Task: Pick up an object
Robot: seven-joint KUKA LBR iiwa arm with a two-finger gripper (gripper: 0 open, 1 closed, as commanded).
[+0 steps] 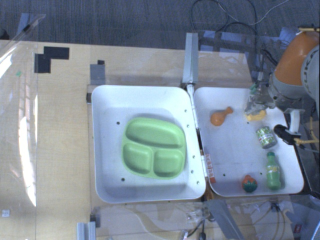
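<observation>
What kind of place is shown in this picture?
Probably a robot test bench in a laboratory. Two white bins sit on a wooden bench, a grey and orange arm reaches over the right one, and loose cables lie on the carpet behind.

Light wooden desk (pixel 60 134), pale grain, bearing black tape marks (pixel 49 58) near its far left corner. Grey metal post (pixel 190 59) standing upright at the far edge, between the two bins. Black cables (pixel 225 14) looping over dark grey carpet (pixel 100 9) beyond the desk. Small grey bracket (pixel 98 73) just beyond the left bin's far corner. Clear sheet (pixel 20 109) with bright reflections covering the desk's left part.
</observation>
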